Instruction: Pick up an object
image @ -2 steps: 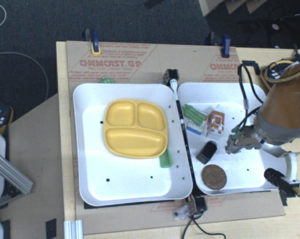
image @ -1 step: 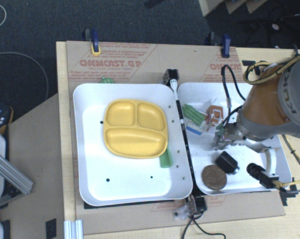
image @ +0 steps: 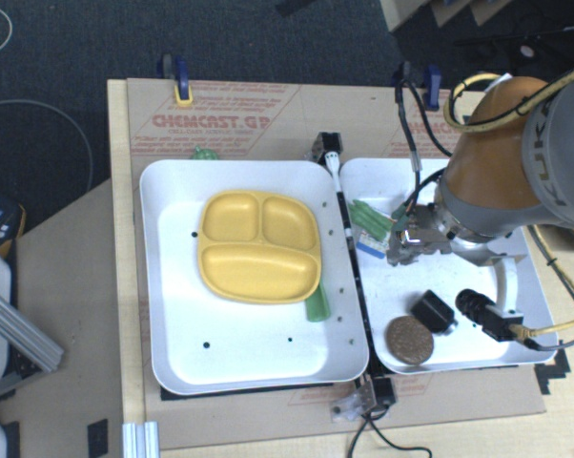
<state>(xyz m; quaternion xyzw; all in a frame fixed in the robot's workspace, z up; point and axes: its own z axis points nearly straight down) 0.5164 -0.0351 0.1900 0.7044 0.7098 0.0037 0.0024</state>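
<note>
- Nearest the camera, a brown disc [image: 410,340] lies flat in the right bin [image: 525,351], by a black block [image: 433,310]; both look stiff and light.
- Farther back, the gripper [image: 399,243] hangs over a green packet [image: 372,219]; whether its tool is apart or together, I cannot tell.
- Left bin [image: 173,284] holds a yellow plate [image: 260,246].
- Block's sides likely offer the surest hold.
</note>
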